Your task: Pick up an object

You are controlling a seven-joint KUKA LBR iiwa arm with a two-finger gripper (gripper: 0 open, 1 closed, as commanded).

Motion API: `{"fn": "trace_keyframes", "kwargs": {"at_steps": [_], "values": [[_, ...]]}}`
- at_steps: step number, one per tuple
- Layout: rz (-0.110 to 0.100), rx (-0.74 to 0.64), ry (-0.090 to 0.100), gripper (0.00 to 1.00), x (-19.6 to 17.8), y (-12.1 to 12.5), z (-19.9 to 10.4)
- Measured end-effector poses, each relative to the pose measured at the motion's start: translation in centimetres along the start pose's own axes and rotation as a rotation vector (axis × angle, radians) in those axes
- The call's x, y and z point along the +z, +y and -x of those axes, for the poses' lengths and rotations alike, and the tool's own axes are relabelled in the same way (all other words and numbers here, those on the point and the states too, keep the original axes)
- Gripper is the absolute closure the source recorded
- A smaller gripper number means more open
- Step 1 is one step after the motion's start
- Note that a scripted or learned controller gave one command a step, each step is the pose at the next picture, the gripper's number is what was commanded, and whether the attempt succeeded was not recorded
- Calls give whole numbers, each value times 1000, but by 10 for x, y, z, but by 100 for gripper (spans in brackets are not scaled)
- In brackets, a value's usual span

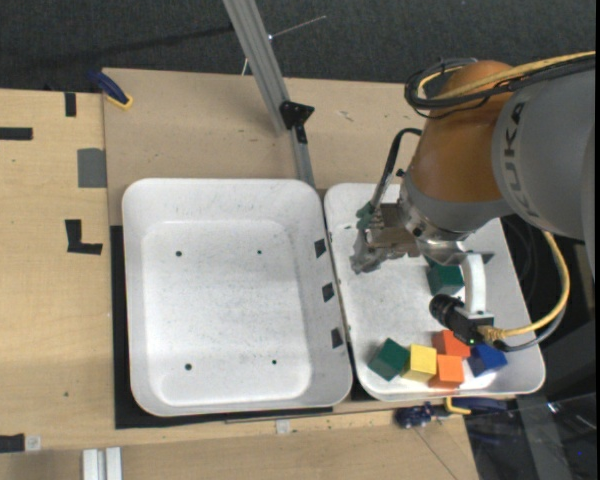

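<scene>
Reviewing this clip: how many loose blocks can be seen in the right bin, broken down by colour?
Right bin, as far as the arm lets me see:
Green blocks: 2 (one in the front cluster, one darker, partly under the wrist)
Yellow block: 1
Orange blocks: 2 ()
Blue block: 1
Total: 6; more may be hidden beneath the arm.

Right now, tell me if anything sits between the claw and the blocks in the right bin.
Nothing visible does. The claw hangs over bare floor of the right bin; the green block, yellow block and orange block lie clustered at the near edge, open bin floor between.
</scene>
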State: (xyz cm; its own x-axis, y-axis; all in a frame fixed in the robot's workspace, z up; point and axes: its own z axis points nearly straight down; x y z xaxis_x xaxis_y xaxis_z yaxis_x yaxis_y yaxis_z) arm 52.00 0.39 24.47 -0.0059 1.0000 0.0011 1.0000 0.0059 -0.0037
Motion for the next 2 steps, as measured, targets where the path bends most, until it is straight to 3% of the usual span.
{"fn": "trace_keyframes", "kwargs": {"at_steps": [2], "values": [[2,0,0,100,17,18,-97]]}}
